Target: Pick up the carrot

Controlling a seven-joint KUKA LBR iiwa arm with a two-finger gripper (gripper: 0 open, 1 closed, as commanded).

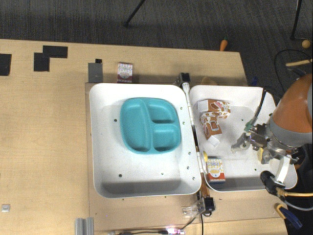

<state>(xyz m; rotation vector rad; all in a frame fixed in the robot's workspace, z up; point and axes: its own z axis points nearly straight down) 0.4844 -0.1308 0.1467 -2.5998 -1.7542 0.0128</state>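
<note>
The gripper [243, 142] hangs low over the right part of the right bin [254, 94], at the end of the grey arm [288, 131], which comes in from the right with its orange band above. Whether the gripper is apart or together cannot be told from this angle, and nothing can be seen held in it.

Just left of the gripper, on the white floor of the same bin, lies a brown-and-white packet [213, 116]. At the bin's near left corner lies a small box [215, 171] with yellow and red print.

The left bin [105, 146] touches the right bin along their shared wall and holds a teal divided tray [149, 125] near its middle.

Both bins sit on a pale wooden bench [44, 146]. Black squares [49, 56] mark its far left part, and a grey block [95, 71] and a small patterned cube [125, 71] stand just beyond the left bin. Beyond the bench is a dark grey carpeted floor [73, 9], crossed by a thin black rod [142, 4].

At the far edge of the bench, beyond the right bin and well apart from the gripper, lies a small orange thing [223, 45]. It is carrot-coloured but too small to identify. Its long axis runs roughly near to far, and which end is the tip cannot be told.
</note>
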